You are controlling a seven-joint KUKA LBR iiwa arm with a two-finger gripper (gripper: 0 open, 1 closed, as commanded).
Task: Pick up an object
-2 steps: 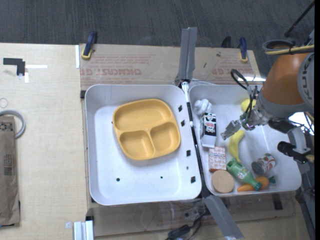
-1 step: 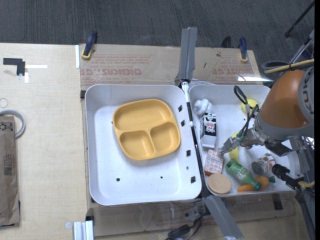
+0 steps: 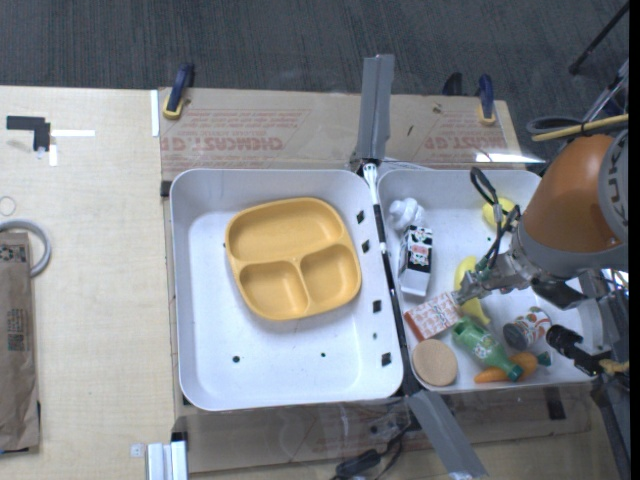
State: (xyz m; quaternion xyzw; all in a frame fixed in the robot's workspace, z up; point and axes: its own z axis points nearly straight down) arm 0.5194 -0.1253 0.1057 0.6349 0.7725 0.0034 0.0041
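You saw the jaws (image 3: 470, 290) low in the right bin (image 3: 440, 180), over a yellow object (image 3: 468, 271) at 9 o'clock of the wrist; their opening could not be determined.

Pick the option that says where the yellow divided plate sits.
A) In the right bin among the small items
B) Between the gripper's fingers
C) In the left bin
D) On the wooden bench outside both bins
C: the yellow divided plate lies flat on the floor of the left bin, apart from the clutter in the right bin.
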